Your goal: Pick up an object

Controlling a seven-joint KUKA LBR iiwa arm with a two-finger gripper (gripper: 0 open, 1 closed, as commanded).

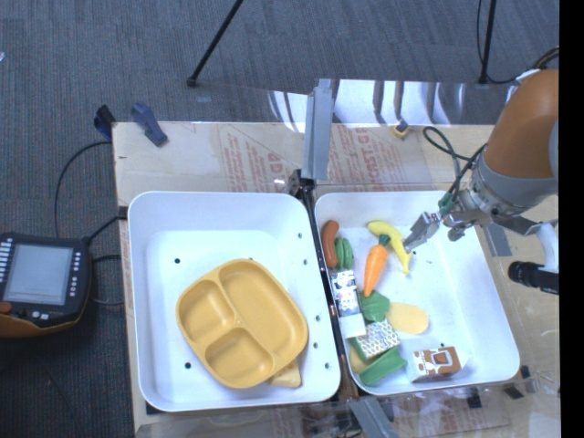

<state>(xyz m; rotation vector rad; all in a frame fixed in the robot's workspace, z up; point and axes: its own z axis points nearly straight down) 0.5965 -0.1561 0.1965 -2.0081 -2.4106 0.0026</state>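
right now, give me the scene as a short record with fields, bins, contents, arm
left bin: holds a yellow divided tray
right bin: holds toy food along its left side
toys: carrot, banana, sausage, yellow disc, small carton
arm: reaches in from the right, above the right bin
end effector: hangs just right of the banana, with nothing seen between its fingers
outside bench: handheld screen on the floor at left

Grey carpeted floor (137, 35) crossed by two dark tripod legs (221, 30), a plywood bench (228, 158) with an upright grey metal post (318, 130) at its middle, and a handheld control pendant (38, 281) with cable lying at left.
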